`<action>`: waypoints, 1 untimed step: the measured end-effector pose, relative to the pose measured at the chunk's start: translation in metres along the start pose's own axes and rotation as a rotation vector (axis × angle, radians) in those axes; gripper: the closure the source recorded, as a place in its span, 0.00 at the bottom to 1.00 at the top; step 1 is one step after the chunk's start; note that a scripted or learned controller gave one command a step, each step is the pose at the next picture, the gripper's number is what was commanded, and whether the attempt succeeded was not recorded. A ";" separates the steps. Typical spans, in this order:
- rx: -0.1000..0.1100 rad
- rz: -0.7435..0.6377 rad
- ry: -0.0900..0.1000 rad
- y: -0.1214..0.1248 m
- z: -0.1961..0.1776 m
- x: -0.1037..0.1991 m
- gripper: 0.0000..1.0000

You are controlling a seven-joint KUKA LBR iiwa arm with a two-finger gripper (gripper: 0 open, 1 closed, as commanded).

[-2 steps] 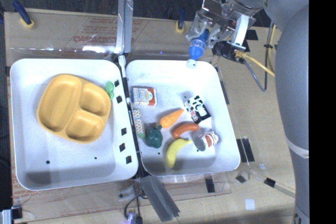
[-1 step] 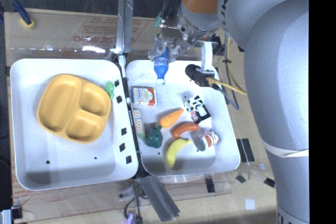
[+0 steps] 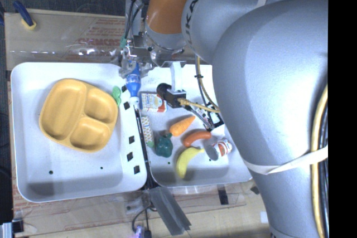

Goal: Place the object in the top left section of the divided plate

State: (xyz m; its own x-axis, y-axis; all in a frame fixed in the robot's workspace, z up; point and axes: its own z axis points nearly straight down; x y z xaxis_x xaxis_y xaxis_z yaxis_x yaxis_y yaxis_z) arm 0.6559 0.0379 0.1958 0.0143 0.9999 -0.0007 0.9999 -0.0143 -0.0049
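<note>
One large grey robot arm (image 3: 262, 64) fills the 3 o'clock side of the scene, with an orange band (image 3: 170, 0) at about 12 o'clock above its wrist. Two shallow white bins sit side by side on the worktop (image 3: 61, 25). In the left bin (image 3: 33, 175), toward 9 o'clock, lies a yellow divided plate (image 3: 78, 114) with three sections, tilted a little. The right bin (image 3: 223, 175), partly under the arm, carries small toy foods: a yellow banana (image 3: 187, 160) at its 6 o'clock edge, an orange carrot (image 3: 182, 125) near the middle, a red-orange sausage-shaped piece (image 3: 196, 137) just below the carrot, a teal lump (image 3: 164, 145) at 8 o'clock from the carrot, and a small white and orange can (image 3: 218, 149) at 4 o'clock from it. A small printed packet (image 3: 151, 102) lies near the bin's 10 o'clock corner. The gripper (image 3: 131, 81) hangs over the strip where the two bins meet, at about 11 o'clock from the carrot. A blue object (image 3: 133, 85) sits at its tip, and a small green piece (image 3: 116, 93) shows just beside it, near the plate's right rim. Whether the gripper is spread or closed, or has hold of the blue object, I cannot tell.
</note>
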 end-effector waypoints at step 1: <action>-0.001 0.001 0.000 0.000 0.000 -0.001 0.00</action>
